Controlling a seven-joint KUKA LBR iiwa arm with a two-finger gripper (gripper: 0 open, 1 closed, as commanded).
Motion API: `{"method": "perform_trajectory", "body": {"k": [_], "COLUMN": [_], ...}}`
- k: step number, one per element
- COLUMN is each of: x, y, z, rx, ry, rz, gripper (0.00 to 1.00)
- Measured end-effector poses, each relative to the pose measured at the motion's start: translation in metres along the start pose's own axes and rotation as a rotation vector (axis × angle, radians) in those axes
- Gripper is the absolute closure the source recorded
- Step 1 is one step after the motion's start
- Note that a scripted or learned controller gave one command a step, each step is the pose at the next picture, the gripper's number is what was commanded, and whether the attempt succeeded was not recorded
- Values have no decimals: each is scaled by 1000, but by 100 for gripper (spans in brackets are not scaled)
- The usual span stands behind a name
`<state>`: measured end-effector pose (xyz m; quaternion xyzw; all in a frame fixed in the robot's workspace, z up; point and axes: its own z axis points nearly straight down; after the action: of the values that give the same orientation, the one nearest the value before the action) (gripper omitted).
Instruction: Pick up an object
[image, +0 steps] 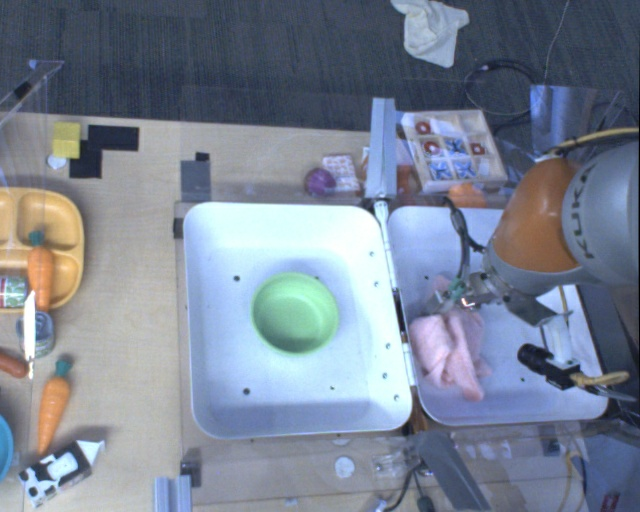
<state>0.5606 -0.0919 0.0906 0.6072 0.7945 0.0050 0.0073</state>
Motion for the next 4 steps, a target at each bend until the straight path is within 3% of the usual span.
{"method": "perform_trajectory", "body": {"k": [1, 2, 3, 4], "x": [-5, -2, -6, -6], "y": [-72, -11, 44, -14], "z": [-2, 0, 2, 0], "rx": [-1, 0, 4, 2], "ry": [-3, -1, 0, -1], "rz": [-42, 267, 272, 178], "gripper": [0, 0, 0, 0]}}
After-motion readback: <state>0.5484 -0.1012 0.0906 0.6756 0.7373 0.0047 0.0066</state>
